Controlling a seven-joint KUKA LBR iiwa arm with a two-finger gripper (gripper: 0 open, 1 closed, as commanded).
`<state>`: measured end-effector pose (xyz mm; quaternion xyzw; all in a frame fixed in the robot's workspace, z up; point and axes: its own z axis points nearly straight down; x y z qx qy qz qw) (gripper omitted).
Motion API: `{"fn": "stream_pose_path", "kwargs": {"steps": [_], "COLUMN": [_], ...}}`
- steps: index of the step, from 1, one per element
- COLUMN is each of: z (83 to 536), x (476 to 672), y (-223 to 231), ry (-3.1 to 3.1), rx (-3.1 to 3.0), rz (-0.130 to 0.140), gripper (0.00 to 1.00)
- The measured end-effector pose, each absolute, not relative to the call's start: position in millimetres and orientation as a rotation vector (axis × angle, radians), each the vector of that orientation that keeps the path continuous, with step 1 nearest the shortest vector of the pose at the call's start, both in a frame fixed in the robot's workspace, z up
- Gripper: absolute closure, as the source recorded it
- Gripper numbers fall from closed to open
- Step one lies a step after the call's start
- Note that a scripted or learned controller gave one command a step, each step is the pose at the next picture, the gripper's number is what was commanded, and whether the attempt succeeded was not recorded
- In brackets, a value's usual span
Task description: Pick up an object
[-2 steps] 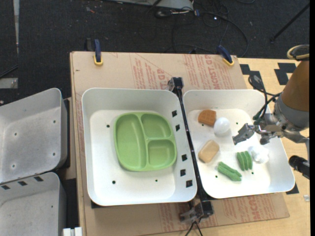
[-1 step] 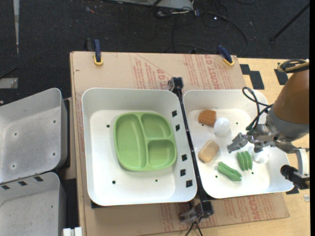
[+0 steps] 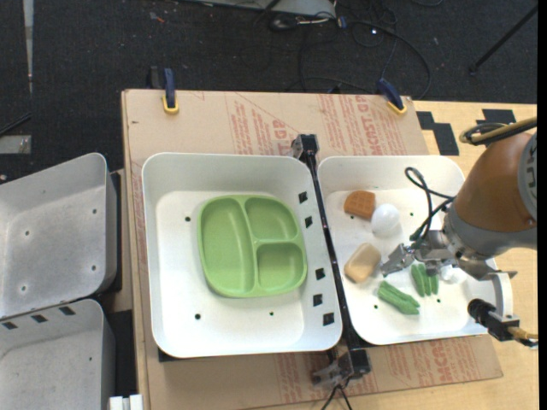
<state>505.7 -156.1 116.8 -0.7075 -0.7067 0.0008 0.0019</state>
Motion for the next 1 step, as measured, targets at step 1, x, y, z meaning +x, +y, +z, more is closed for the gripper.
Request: {"fn": "stream_pose_path", "kwargs": {"steps": [1], "z": [129.3], "x": [506.8], "y": [-156.7], "ry": [-2.219], "rx": [-2.224], "rz": [0.000], "gripper": [1.00]}}
